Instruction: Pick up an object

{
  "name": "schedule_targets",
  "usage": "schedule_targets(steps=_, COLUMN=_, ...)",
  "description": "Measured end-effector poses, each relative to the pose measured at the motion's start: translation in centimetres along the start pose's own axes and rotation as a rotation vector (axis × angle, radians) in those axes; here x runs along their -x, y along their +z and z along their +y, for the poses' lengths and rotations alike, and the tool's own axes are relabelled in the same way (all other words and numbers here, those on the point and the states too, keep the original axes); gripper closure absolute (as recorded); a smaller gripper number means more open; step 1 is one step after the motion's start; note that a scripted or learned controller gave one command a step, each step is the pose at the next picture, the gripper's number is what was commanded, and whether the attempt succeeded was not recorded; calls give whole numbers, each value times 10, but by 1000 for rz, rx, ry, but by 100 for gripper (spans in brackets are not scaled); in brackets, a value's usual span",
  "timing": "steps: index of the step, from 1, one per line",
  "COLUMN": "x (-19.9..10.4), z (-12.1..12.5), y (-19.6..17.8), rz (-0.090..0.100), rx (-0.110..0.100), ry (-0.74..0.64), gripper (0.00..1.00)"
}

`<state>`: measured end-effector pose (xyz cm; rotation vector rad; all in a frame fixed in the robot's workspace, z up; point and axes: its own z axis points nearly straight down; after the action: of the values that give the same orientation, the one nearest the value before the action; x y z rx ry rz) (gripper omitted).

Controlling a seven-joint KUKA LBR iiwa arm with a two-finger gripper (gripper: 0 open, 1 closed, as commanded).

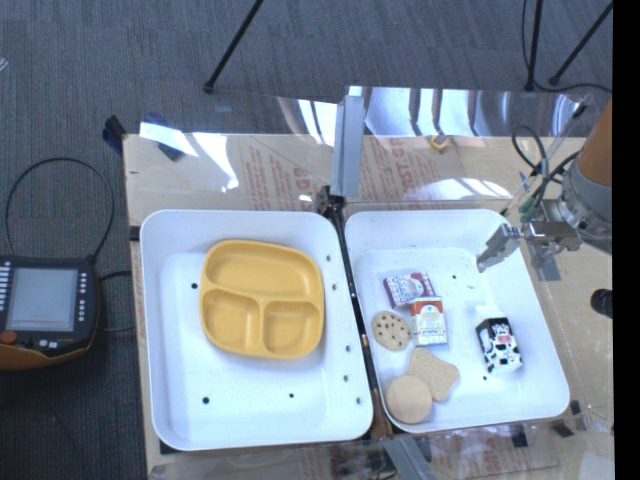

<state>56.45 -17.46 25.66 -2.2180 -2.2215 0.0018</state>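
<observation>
My gripper [518, 266] hangs over the right bin's [530, 388] far right part, with its fingers spread open and nothing between them. Below it in that bin lie a black-and-white cow-pattern carton [498, 346], a red-and-white packet [408, 288], a small red-topped carton [428, 321], a chocolate-chip cookie [390, 330], a bread slice [436, 371] and a round bun [408, 399]. The cow-pattern carton is the nearest item, toward the bin's front from the gripper. None of the items touches the gripper.
The left bin [180, 408] holds a yellow divided plate [264, 298]. A metal post [347, 153] stands behind the seam between the bins. A handheld control pendant [45, 303] lies on the floor at the left. Cables hang by the wrist [535, 168].
</observation>
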Motion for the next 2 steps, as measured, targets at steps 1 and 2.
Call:
schedule_targets(steps=1, x=39, z=-91, y=145, rz=6, rx=-13, ry=-115, gripper=0)
schedule_targets(steps=2, x=34, z=-38, y=171, rz=5, rx=-1, ry=-49, gripper=0)
